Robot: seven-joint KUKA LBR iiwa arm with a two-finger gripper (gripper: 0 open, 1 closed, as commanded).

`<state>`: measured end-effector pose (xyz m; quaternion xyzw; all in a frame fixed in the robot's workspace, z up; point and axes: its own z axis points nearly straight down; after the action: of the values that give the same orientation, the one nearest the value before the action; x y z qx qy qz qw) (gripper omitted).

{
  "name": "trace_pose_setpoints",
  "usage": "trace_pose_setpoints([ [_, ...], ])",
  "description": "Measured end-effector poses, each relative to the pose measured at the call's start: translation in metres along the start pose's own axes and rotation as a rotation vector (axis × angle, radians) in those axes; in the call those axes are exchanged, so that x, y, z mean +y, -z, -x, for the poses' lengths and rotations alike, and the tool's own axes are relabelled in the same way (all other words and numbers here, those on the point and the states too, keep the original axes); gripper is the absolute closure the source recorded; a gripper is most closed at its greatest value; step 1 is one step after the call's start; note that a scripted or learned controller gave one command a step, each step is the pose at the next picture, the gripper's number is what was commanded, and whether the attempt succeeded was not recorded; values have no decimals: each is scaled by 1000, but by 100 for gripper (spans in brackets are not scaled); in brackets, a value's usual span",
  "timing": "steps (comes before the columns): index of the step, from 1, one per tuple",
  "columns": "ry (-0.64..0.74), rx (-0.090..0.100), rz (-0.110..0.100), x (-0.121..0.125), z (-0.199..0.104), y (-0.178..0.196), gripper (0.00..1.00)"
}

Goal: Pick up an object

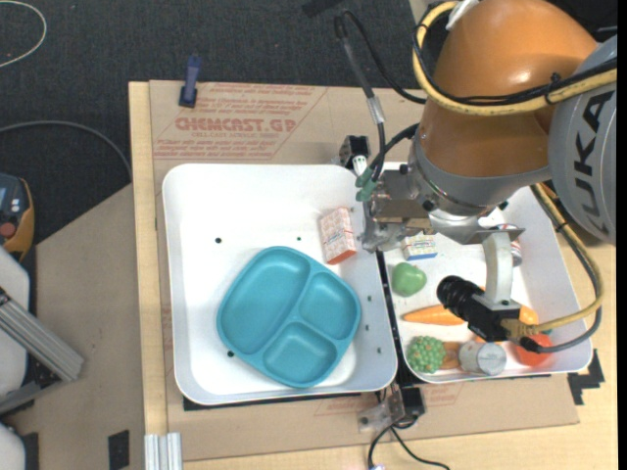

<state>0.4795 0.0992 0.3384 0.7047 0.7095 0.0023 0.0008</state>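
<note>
While the grey-and-orange arm [500,96] hangs over the back of the right bin [566,284], the gripper [379,221] sits low at the wall between the two bins; open or closed, cannot tell, wrist blocks it. Nothing visibly held. Closest pickable item: small pink-and-white box [337,234], in the left bin [186,262] near its right wall, just beside the gripper, contact unclear. Teal divided plate [289,313] lies flat in the left bin, front-centre, apart from the box. Right bin holds a white-and-blue carton [421,250] by the gripper, a green round fruit [409,279], a carrot [431,314], a broccoli head [425,353], and a silver can [483,357] beside the broccoli. Both bins rest on a cardboard sheet [235,116].
</note>
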Motion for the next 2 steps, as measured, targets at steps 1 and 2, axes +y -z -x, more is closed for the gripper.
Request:
trace_pose_setpoints([
  [1, -7, 2, 17, 1, 24, 155, 100],
  [2, -11, -4, -12, -1, 52, 73, 100],
])
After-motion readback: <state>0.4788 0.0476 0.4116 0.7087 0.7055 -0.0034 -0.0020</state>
